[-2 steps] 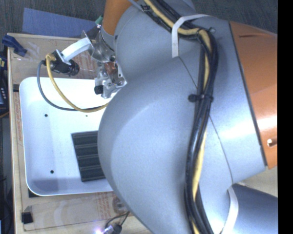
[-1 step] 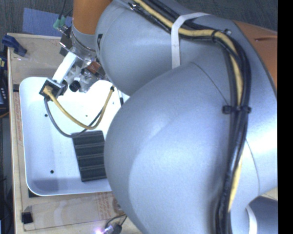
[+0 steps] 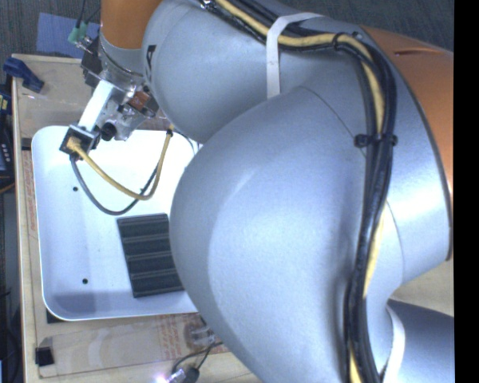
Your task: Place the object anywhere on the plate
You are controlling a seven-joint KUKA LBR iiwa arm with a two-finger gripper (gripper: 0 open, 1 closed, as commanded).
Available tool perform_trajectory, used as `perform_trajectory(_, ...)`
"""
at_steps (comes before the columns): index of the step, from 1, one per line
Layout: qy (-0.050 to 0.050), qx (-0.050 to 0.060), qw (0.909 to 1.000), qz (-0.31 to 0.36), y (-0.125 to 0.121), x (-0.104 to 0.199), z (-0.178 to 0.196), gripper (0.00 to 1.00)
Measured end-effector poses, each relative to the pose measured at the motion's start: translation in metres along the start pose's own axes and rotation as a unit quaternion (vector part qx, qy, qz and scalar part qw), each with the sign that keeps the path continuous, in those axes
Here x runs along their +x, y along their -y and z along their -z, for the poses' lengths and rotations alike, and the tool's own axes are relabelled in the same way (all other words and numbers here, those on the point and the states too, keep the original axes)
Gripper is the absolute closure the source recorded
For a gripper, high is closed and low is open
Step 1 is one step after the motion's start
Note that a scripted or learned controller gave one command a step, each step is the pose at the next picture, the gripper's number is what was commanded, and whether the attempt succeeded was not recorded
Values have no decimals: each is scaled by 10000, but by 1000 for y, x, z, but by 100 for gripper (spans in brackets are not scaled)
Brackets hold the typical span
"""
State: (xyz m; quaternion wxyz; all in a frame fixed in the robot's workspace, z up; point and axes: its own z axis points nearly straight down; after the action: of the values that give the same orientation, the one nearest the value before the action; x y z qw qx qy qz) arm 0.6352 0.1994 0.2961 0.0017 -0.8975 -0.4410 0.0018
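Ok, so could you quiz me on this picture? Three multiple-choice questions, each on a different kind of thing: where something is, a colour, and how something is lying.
1. Where is the dark ribbed slab?
A) in the white bin
B) on the wooden bench outside it
C) on a blue cloth

2. What colour is the band at the top of the grey arm?
A) green
B) orange
C) purple

3. How does the slab lie?
A) standing on end
B) leaning on the bin's wall
C) flat on the bin's floor

Answers:
1 A, since the bin's white floor surrounds the slab's visible sides.
2 B, since the band is plainly orange against the grey.
3 C, since its ribbed face points up, level with the floor.
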Motion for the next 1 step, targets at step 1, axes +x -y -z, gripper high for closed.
perform_trajectory(1,0,1,9995,315,-2,26,36,100)
